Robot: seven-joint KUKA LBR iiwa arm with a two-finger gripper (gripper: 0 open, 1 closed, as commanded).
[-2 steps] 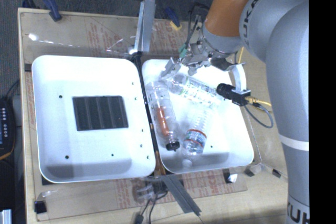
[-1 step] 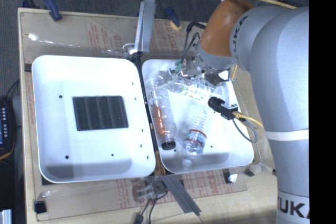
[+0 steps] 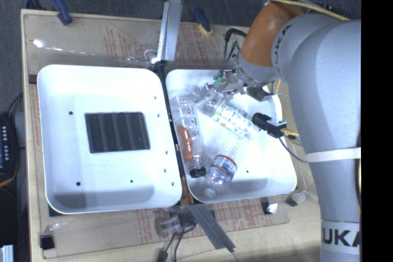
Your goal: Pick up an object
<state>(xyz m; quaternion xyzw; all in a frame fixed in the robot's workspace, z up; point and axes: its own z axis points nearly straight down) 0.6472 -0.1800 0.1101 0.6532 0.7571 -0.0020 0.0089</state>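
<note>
- Blue clamps (image 3: 60,8) grip the far edge of the table (image 3: 92,231), whose clear covering carries faint red printing too small to read.
- The left bin (image 3: 55,132) is white and shallow, with a dark ribbed rectangular panel (image 3: 116,132) lying flat near its middle.
- A grey metal bar (image 3: 169,27) stands at the far end of the seam between the two bins.
- The right bin (image 3: 276,178) holds several clear plastic bottles.
- One clear bottle (image 3: 186,116) lies along the bin's left wall, its pale label bearing marks that cannot be read.
- Just nearer the camera, touching or almost touching it, lies a narrow bottle with orange contents (image 3: 187,143), ending in a dark cap by the wall.
- A water bottle with a red and blue label (image 3: 221,170) lies tilted near the front of the bin; the label's writing is too blurred to make out.
- A clear, ribbed bottle (image 3: 233,119) lies at a slant across the middle of the bin.
- The gripper (image 3: 222,84) is low over the far part of the right bin, just beside the upper end of that slanted bottle; whether its parts are spread or closed, and whether anything is in its hold, I cannot tell among the clear plastic.
- The grey arm (image 3: 319,83) with its orange band (image 3: 263,30) reaches in from the right; its base reads "KUKA" (image 3: 341,236), cut off at the edge.
</note>
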